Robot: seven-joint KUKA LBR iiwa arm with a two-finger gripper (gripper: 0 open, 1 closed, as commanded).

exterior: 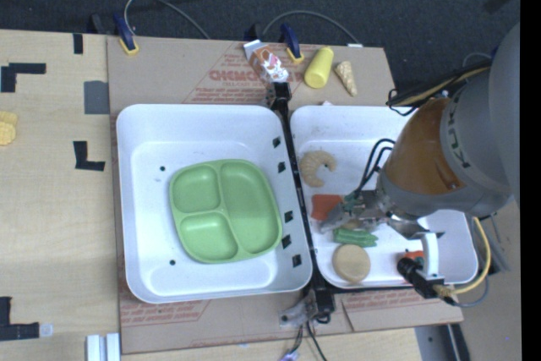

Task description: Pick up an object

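In the right bin (338,121) lie a tan curled pastry (318,166), an orange-red piece (326,205), a green pod-shaped item (355,237) and a round beige bun (352,263). My gripper (353,211) is low in this bin, its tips right between the orange-red piece and the green item, touching or nearly touching both. The grey arm with its orange band (423,155) covers the bin's right part. Nothing is seen lifted off the bin floor.
The left bin (144,139) holds a green divided plate (225,210). Behind the bins on the cardboard lie a small printed packet (267,63), a yellow cylinder (319,68) and a tan cone (347,78). Cables run along the back.
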